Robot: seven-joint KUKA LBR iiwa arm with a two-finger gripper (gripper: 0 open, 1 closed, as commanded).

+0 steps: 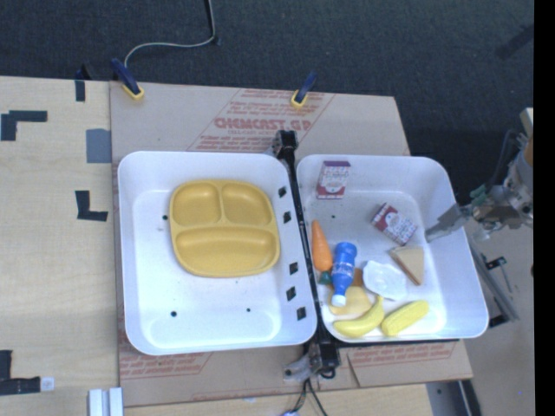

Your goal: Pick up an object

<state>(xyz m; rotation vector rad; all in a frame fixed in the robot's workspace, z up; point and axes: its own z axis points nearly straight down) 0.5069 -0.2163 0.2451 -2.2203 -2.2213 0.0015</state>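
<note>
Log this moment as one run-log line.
hand: over right bin's right rim, holding nothing | yellow tray: left bin | banana, corn, carrot, blue bottle: right bin, untouched

tray (224,228) in left bin (143,176)

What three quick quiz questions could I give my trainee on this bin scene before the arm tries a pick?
1. True or false: the yellow divided plate lies in the left bin.
2. Which item lies right beside the blue bottle, on its left in the camera view? A) carrot B) corn cob C) sandwich wedge
3. Fill in: the gripper sits at the right bin's ____ rim.

Key:
1. True.
2. A, the carrot; the corn cob and sandwich wedge lie to the bottle's right.
3. Right; nothing visibly sits in it.
</note>
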